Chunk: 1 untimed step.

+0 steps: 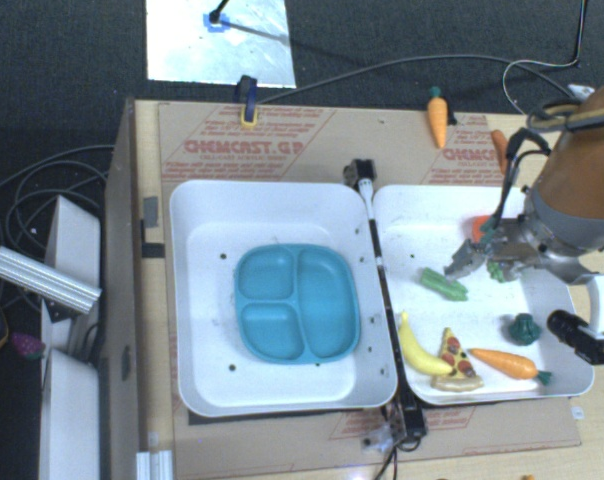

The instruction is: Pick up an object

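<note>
Gripper (465,261) low over the right bin (422,213).
Fingers look nearly closed, gripping nothing; the green pod (443,285) lies just below-left of the tips, seemingly untouched.

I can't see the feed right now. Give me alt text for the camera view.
The arm's hand hangs low in the right bin, just beside a green vegetable lying on the floor. The same bin holds a banana, pizza slice, carrot and dark green piece; the left bin holds a blue divided plate.
</note>
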Motion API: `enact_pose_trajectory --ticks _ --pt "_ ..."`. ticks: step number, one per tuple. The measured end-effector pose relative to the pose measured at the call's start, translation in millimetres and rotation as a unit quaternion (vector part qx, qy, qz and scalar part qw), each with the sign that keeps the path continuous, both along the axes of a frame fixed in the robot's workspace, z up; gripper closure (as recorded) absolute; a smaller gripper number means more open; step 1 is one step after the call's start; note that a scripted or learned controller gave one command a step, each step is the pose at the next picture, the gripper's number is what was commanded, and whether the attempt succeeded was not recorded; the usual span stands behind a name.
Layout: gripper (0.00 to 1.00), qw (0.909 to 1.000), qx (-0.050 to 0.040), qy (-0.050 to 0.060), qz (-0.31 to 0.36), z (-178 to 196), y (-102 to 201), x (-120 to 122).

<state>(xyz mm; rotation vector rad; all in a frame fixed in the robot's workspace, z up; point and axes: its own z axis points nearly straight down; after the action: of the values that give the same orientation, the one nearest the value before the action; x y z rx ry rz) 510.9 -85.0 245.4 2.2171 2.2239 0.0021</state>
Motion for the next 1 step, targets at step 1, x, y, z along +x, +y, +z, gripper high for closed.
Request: enact_pose_trajectory --ticks 1 --pt "0.00 1.0000 -0.0003 0.000 0.000 -22.1 -32.8 83.0"
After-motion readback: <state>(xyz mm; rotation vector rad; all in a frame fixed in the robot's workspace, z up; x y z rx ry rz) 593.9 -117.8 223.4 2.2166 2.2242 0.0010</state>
